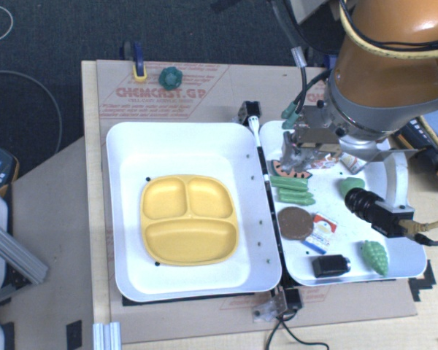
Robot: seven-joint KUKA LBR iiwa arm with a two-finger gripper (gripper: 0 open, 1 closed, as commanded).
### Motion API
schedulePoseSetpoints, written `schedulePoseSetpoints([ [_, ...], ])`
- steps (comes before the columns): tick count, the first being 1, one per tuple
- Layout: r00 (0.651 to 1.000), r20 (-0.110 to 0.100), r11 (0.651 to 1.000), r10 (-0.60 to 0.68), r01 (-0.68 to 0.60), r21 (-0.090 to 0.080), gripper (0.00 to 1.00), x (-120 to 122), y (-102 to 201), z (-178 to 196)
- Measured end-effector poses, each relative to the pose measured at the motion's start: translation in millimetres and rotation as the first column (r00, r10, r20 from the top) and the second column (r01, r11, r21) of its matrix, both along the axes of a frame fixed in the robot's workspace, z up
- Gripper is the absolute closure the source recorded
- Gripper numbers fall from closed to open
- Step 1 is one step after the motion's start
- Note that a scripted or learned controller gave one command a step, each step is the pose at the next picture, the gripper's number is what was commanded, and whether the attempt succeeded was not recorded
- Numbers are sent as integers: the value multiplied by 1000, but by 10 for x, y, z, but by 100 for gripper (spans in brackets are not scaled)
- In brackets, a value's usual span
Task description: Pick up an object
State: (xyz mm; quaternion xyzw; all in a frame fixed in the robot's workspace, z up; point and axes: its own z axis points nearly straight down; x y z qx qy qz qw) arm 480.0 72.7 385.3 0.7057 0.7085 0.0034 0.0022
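Small black rectangular block (pixel 330 265) lay at right white bin's (pixel 405 265) near edge. Gripper (pixel 301 157) hung at far end, just above green bean pods (pixel 289 187); pods ran crosswise. Gripper state: cannot tell.

The big grey and orange arm (pixel 390 42) runs off the top and right edges, so its upper part is cut away. Its wrist covers the far end of the right bin (pixel 416 265), and whatever lies under it is hidden. The gripper (pixel 301 155) sits in a tangle of metal and cable, too cluttered to make out clearly. An orange patterned object (pixel 288 170) peeks out half covered beneath it. The print on the small red and white packet (pixel 323 229) is too small to read.
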Motion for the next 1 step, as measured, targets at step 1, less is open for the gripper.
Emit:
schedulePoseSetpoints([
  [1, 1000, -4, 1000, -2, 2, -2, 100, 1, -11, 72],
])
